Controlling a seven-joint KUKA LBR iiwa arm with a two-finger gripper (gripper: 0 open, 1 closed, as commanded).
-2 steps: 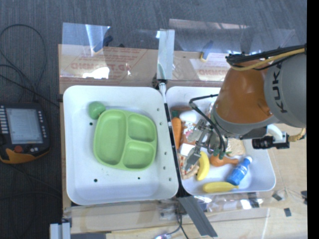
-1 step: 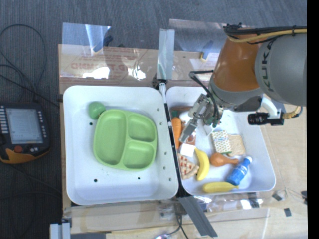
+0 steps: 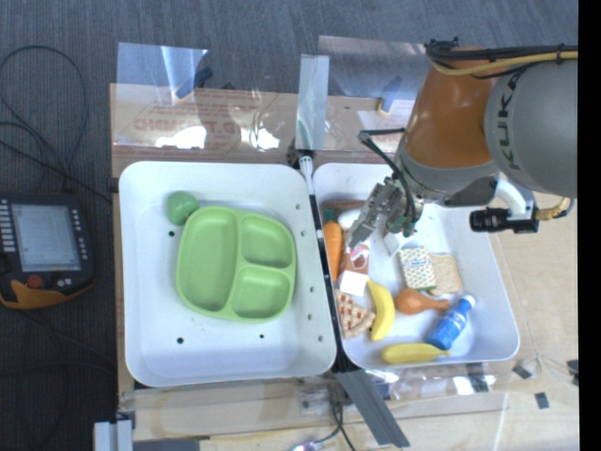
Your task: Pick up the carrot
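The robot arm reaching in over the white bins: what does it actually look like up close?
It is a thick, rounded grey arm with a broad orange band above the wrist and dark "KUKA" lettering on its shell. Black cables loop along its top and beside the wrist. At its tip sits a small metallic grey end effector with slim fingers.

A dark grey carpet floor (image 3: pixel 56 7) lies around the wooden bench (image 3: pixel 554 280). On the left, a teach pendant (image 3: pixel 42 247) with black cables (image 3: pixel 38 92).
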